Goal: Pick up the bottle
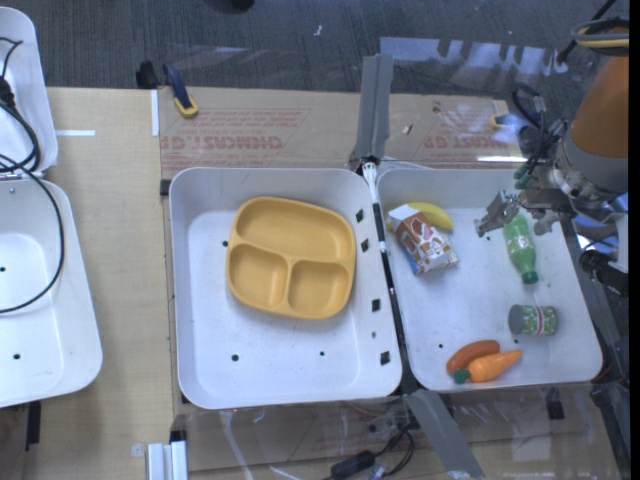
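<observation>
I have the gripper (pixel 517 211) over the far right part of the right bin (pixel 440 363), sitting right at the top end of the bottle (pixel 520 249); 2 fingers look spread, 1 either side of the bottle's upper end, not clamped on anything I can see; bottle is green, lying flat on the bin floor, cap end toward me.

Risks as I judge them: bottle is round and on its side, so a closing pinch could roll it or squirt it out; contact is near 1 end, so it may pivot and drop on lift; bin's right wall is near, fingers could clip it.

Right bin also has a snack packet (pixel 425 240) with a banana (pixel 432 212) just behind it, a small can (pixel 533 319) near the bottle's cap end, 2 carrots (pixel 484 360) at the front; left bin (pixel 200 368) has 1 yellow divided plate (pixel 290 256).
</observation>
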`<state>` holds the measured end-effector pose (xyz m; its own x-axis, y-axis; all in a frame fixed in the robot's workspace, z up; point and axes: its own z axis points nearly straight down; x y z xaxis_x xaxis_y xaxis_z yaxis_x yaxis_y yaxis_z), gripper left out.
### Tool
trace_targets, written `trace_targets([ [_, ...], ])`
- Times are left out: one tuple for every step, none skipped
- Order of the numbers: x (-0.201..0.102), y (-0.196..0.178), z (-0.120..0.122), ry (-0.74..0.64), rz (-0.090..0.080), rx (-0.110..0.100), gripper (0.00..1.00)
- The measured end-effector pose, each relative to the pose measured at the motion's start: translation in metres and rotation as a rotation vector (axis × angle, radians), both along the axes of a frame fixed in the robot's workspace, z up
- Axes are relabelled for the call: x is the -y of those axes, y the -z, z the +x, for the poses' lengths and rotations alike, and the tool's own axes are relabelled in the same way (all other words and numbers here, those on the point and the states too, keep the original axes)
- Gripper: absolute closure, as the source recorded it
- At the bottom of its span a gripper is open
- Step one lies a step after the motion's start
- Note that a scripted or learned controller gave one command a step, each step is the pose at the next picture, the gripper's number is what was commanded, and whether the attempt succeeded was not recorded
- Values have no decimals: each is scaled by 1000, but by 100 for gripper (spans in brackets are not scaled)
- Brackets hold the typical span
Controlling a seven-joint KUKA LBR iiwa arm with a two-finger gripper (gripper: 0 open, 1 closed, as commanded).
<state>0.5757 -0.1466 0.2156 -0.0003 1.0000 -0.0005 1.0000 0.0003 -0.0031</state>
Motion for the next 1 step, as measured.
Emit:
trace_targets([
  [71, 92, 6, 21, 7, -2, 0],
])
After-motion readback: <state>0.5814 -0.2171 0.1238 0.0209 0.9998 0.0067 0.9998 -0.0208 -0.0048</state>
